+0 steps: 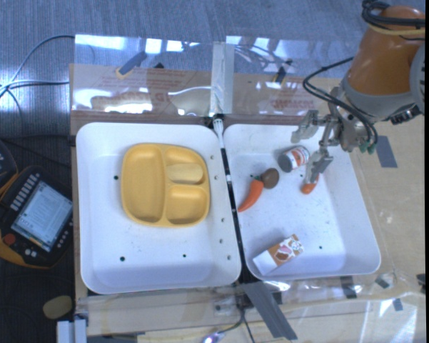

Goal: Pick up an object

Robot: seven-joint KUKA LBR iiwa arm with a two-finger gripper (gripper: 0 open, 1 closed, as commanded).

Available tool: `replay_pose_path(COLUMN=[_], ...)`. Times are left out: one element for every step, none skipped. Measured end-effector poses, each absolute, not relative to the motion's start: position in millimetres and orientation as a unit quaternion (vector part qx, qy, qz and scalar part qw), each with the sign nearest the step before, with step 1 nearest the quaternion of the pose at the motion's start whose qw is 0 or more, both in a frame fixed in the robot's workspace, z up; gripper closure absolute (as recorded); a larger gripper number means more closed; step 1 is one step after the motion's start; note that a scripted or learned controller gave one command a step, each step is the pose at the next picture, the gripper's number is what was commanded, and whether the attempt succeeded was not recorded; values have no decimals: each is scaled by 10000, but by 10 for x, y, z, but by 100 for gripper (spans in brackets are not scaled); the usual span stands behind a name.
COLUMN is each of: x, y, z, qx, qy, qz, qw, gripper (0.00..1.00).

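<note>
Gripper (313, 143) spread open over right bin (357, 213), straddling small can (294, 157). Close by: carrot (250, 194), brown ball (270, 178), carton (279, 253). Yellow tray (164, 184) in left bin (100, 249).

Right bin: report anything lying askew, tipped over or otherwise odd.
The small can lies on its side near the gripper, not upright. The small carton lies flat and skewed near the right bin's front wall. The carrot rests slanted beside the divider. Nothing looks spilled or damaged.

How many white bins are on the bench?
2. The left bin holds a yellow tray. The right bin holds a carrot, a small box and other small things, under the gripper.
</note>
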State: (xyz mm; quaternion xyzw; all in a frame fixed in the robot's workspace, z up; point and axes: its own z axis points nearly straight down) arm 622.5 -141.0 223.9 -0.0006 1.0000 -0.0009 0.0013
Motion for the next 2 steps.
replay_pose_path(x=[5585,5605], y=[-1591,-1587], z=[901,1010], qx=[30,22], qy=[10000,10000], qz=[-21,-45], qw=[59,81], gripper=[0,100])
